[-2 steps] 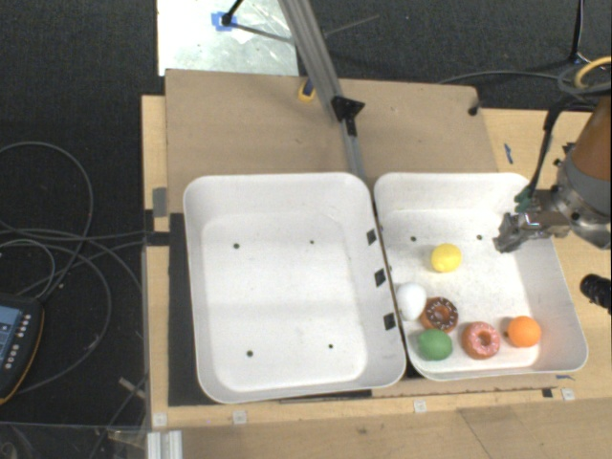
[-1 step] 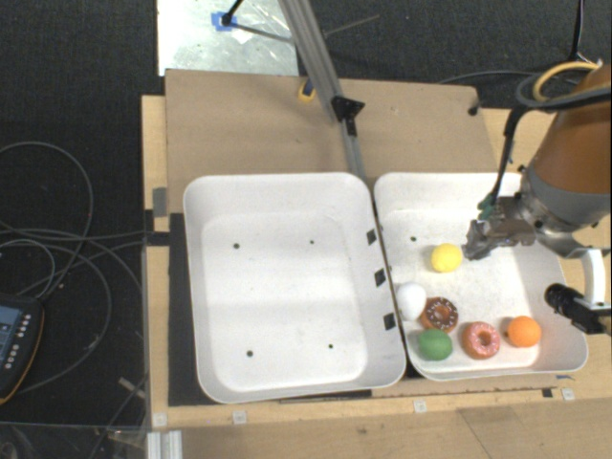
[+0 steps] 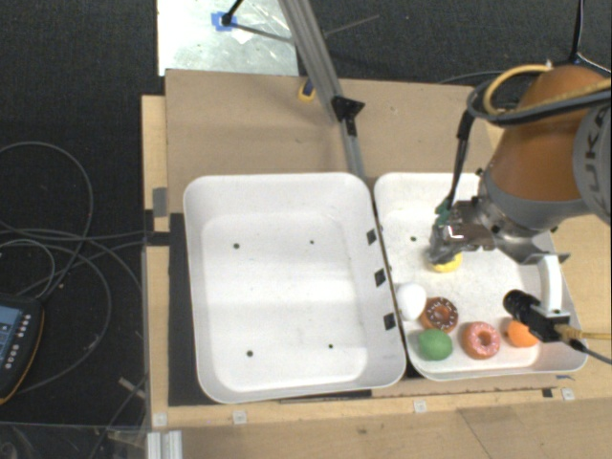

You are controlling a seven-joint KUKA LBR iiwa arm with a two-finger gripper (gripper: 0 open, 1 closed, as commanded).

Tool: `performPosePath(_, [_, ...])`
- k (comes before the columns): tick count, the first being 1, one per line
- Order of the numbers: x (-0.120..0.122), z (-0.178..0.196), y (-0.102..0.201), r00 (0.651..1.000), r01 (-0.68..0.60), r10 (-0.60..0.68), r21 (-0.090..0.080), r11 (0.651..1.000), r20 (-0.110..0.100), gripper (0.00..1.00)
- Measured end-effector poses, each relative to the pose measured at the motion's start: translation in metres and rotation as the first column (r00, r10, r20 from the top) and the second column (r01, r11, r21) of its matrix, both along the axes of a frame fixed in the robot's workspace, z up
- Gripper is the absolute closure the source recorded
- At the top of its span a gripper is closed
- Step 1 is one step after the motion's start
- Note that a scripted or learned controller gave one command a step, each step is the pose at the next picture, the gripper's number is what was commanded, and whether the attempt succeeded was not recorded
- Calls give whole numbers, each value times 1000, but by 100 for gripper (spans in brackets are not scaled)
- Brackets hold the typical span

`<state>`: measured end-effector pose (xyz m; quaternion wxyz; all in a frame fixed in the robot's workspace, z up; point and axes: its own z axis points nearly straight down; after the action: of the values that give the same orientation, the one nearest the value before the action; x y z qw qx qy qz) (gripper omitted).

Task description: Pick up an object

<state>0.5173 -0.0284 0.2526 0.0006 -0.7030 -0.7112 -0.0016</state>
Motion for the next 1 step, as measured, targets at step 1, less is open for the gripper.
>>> performPosePath(1, [-6,0,45,1000,1,-1,-1,1000,0,100])
